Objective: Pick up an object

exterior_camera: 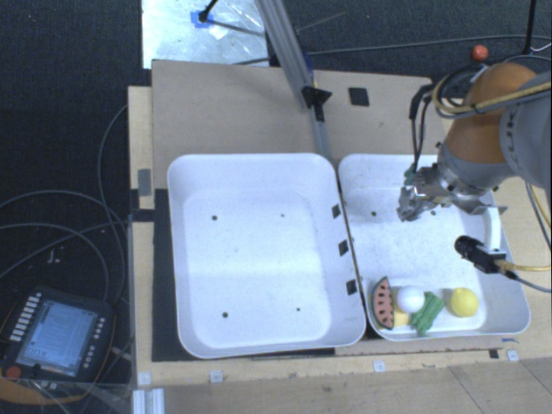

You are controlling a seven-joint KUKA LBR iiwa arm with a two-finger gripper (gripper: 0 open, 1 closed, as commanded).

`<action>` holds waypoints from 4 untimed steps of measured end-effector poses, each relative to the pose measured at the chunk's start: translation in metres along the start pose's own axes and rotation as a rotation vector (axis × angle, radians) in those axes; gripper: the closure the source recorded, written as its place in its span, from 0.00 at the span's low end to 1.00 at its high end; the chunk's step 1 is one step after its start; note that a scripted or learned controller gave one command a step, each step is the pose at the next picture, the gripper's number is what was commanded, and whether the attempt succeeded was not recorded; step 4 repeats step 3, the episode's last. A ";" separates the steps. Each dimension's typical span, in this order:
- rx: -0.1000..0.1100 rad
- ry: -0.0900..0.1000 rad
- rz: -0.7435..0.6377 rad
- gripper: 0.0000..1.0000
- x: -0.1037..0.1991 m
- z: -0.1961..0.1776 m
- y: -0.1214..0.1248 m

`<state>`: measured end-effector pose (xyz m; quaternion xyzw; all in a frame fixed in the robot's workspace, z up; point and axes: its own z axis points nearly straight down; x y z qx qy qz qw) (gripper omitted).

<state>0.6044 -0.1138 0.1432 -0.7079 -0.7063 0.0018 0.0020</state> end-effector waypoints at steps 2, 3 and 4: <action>-0.006 0.000 -0.005 1.00 0.083 -0.044 0.016; -0.012 0.001 -0.009 1.00 0.162 -0.104 -0.030; -0.012 0.001 -0.009 1.00 0.162 -0.104 -0.030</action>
